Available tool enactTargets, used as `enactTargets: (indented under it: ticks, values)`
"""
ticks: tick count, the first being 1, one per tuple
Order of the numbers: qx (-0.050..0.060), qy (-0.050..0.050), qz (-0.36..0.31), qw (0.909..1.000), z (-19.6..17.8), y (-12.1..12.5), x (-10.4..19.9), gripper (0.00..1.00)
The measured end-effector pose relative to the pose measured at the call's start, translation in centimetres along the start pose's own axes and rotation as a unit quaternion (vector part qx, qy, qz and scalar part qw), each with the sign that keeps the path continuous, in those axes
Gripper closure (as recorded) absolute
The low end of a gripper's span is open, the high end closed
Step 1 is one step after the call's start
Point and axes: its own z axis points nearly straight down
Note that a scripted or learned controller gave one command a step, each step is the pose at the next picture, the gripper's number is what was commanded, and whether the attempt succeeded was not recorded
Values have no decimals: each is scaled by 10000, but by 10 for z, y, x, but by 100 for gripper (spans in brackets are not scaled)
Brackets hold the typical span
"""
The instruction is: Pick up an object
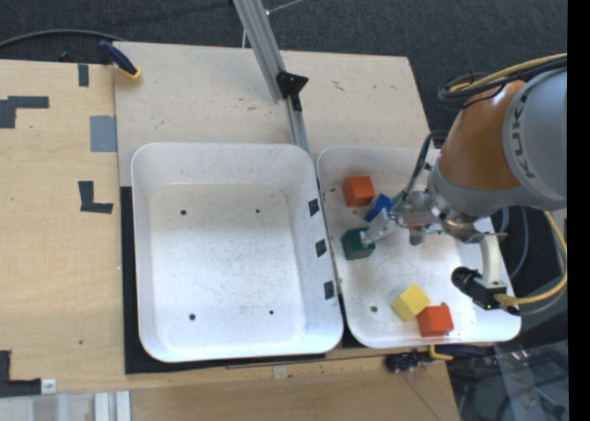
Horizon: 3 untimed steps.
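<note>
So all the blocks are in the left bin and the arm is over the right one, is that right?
Not quite. The camera view shows the blocks in the right bin: orange, blue, green, yellow and another orange. The arm is indeed over that right bin.

the scene is evenly and fairly brightly lit from above, with no hard glare. the two white bins, left bin (pixel 226 249) and right bin (pixel 387 318), are near overexposed, their floors washing out to flat white with faint speckle. shadows are soft and short, hugging the blocks and the bin walls. the dark carpet (pixel 387 5) at the top is grainy and dim. the arm (pixel 502 147) reads slightly soft, and small detail is smeared by low resolution.
</note>
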Motion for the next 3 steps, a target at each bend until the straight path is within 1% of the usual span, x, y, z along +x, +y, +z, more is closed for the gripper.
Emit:
enactTargets:
  ticks: [1,2,3]
  values:
    - [4,7,-5,10000,44,-2,4,0]
    - [-27,8,-9,10000,69,-2,6,0]
    - [-10,8,-12,10000,60,-3,6,100]
